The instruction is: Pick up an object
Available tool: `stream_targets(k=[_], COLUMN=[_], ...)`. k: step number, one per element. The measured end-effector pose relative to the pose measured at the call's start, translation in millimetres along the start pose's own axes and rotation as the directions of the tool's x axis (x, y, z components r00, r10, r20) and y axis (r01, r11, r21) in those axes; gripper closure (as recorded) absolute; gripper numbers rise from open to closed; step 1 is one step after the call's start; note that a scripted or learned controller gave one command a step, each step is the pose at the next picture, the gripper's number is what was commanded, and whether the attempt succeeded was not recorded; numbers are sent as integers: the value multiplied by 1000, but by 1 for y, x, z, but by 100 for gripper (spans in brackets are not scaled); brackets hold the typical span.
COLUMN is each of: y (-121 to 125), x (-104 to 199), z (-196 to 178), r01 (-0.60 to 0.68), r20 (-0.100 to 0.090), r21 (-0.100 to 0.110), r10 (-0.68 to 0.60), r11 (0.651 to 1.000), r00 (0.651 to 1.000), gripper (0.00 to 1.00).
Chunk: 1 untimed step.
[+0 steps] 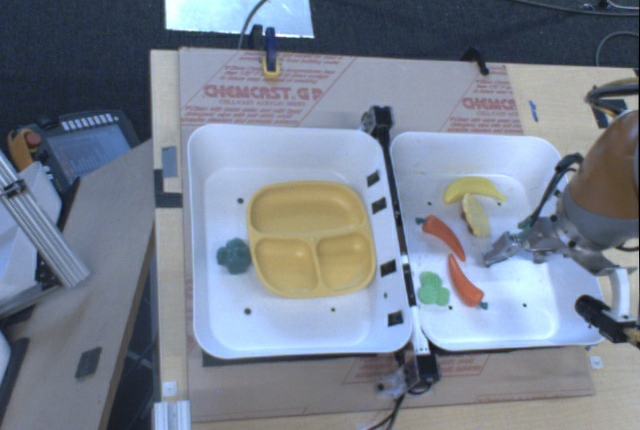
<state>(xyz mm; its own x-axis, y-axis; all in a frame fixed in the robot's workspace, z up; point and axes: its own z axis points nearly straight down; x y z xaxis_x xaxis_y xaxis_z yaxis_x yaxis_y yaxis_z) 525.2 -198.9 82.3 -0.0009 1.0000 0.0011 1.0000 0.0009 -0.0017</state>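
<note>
The right bin (pixel 530 318) holds a yellow banana (pixel 475 188) and a pale yellow wedge (pixel 476 216) just below it. An orange-red chili-like piece (pixel 442 236) lies left of them, and a second one (pixel 464 282) sits lower, beside a flat green piece (pixel 433 290). My gripper (pixel 500 250) hangs low over the right bin, just right of the wedge and above the second orange piece, pointing left. Nothing shows in its grasp.
The left bin (pixel 215 168) holds a yellow three-compartment tray (pixel 305 236) and a green broccoli floret (pixel 234 256) at the tray's left. A black divider (pixel 392 228) runs between the bins. The arm's orange band (pixel 610 180) stands over the right bin's right edge.
</note>
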Motion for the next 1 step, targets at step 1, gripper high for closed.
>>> stream_targets(k=[1], y=[1], x=[-1], z=[-13], r01=[0], r20=[2], r21=[-5], r10=[0], r11=[1000], r00=[1000], gripper=[100])
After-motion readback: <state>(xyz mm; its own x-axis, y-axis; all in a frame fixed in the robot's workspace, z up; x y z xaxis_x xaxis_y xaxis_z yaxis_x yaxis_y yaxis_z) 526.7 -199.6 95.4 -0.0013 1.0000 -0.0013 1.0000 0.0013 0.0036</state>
